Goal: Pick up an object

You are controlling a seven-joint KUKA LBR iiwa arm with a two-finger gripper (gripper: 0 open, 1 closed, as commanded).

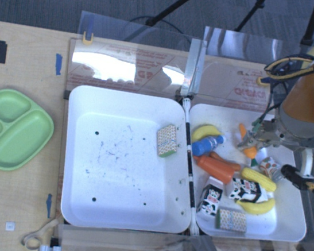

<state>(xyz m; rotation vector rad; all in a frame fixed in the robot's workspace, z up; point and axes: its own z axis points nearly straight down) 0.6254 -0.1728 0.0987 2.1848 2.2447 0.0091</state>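
One gripper (254, 140) over right bin (293, 228); orange piece (242, 130) at 10 o'clock, touching distance; finger state indeterminate.

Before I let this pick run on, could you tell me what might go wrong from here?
1. The right bin is crowded: the bananas, orange bottle and cow-print carton touch or overlap, so a grasp may catch two items or slip.
2. The end effector sits near small items by the bin's back wall, leaving little room.
3. The sponge leans at the left bin's edge, awkward to reach.
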